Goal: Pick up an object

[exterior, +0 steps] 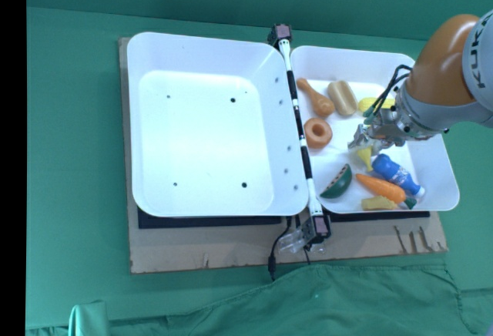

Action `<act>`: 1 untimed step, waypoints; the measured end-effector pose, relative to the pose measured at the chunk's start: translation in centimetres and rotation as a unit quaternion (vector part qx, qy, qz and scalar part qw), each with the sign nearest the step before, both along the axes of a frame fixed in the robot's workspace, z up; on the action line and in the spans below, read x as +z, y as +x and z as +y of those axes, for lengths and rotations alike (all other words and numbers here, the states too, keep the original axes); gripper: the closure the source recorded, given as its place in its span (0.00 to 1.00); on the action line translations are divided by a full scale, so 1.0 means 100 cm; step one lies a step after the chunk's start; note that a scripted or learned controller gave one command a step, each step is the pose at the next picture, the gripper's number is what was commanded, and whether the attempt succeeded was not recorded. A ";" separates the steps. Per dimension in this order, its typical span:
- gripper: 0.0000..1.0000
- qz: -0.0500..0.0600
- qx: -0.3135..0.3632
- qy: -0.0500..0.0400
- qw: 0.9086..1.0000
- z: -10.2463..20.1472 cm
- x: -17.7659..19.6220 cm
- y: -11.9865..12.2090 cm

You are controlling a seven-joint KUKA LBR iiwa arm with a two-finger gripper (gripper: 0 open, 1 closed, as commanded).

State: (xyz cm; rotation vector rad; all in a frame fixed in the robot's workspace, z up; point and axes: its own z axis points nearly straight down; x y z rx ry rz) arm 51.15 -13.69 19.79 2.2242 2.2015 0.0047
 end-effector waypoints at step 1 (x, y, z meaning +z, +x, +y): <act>1.00 -0.001 0.008 0.003 1.000 0.076 0.085 0.057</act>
